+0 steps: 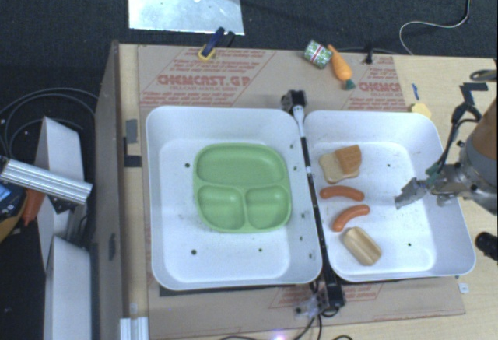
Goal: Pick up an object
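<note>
I see the gripper (pixel 406 196) low over the right bin (pixel 405 132), coming in from the bin's right side, and I cannot tell from here whether it is released or clenched; nothing shows between its tips. The things I could pick all lie to the gripper's left in that same bin. Nearest to it is the lower sausage (pixel 351 216), slanted, a little down and left of the tip. Just past that, the upper sausage (pixel 342 193) lies almost level with the gripper. The slice of toast (pixel 341 162) sits further left and up from the gripper, close above the upper sausage. The bread roll (pixel 362 245) lies below and left of the gripper, just under the lower sausage, apart from it. None of the four touches the gripper. Well beyond them, in the left bin (pixel 175 136), a green divided plate (pixel 242 187) rests flat near the middle.
</note>
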Available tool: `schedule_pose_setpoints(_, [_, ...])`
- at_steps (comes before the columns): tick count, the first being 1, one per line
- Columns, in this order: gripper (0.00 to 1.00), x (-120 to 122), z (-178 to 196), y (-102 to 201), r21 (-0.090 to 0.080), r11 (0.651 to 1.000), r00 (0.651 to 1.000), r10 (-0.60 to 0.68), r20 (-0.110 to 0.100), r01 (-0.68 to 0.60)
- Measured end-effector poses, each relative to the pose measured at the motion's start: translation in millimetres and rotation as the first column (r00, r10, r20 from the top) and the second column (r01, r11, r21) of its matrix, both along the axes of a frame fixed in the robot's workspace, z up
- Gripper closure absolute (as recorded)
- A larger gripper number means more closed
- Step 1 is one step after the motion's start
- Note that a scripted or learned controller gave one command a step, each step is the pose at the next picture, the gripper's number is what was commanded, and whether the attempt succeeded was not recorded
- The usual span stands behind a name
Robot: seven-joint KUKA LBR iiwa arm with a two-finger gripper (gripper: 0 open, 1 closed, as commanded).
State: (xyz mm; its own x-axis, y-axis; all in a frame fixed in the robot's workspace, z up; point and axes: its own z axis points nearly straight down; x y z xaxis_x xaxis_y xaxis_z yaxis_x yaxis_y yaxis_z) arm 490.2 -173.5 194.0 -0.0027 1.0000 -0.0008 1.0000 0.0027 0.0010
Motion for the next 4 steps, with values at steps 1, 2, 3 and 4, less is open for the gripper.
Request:
schedule_pose_setpoints(1, [0.00,24.7,-63.9,64.0,0.002,1.000,1.000,0.000,-0.001,0.000])
schedule_pose_setpoints(2, [0.00,31.6,-107.9,76.5,0.001,1.000,1.000,0.000,-0.002,0.000])
schedule_pose_setpoints(3, [1.00,32.4,-97.4,76.3,0.001,1.000,1.000,0.001,0.001,-0.001])
schedule_pose_setpoints(4, [0.00,32.4,-97.4,76.3,0.001,1.000,1.000,0.001,0.001,-0.001])
